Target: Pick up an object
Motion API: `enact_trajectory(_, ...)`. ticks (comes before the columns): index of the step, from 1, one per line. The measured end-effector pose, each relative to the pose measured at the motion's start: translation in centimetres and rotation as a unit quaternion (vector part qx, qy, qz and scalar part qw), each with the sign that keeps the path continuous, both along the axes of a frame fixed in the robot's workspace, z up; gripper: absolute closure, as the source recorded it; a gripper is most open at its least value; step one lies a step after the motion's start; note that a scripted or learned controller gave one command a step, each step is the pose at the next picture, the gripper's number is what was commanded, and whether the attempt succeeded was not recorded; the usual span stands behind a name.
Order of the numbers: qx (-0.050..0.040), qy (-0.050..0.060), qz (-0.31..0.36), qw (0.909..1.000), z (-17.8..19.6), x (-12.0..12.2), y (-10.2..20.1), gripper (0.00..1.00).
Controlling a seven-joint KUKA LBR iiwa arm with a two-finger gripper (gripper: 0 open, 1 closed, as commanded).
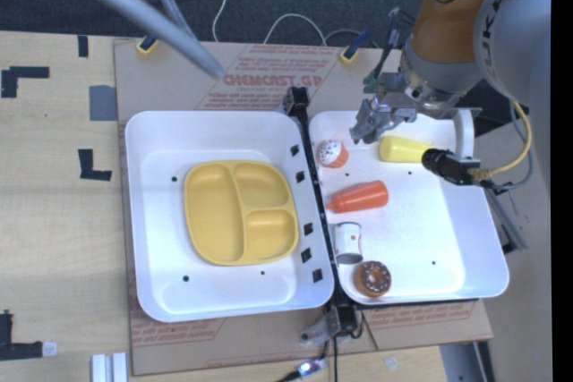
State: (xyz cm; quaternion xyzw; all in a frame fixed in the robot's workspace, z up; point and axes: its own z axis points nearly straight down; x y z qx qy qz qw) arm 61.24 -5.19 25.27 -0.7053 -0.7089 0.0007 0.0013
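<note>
A chocolate doughnut (372, 278) lies at the near edge of the right bin (448, 237), at about six o'clock in that bin, with a small white cup (347, 239) just above it against the dividing wall. Higher up, an orange carrot (359, 196) lies crosswise near the bin's centre, and a white-and-orange ball (331, 153) sits at ten o'clock beside the divider. A yellow cylinder-shaped object (407, 148) lies at twelve o'clock, just beside the tool (369, 126), which hangs over the bin's far edge at eleven o'clock; whether the tool is open or closed cannot be told, and nothing is visibly held in it. The left bin (152, 192) holds a yellow divided plate (240, 212) at its centre. Both bins rest on a cardboard sheet (260, 76) on the tabletop (54, 219).
</note>
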Motion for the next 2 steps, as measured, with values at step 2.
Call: enact_trajectory(2, -0.0001, 0.001, 0.000, 1.0000, -2.7, -3.2, 10.8, 1.00)
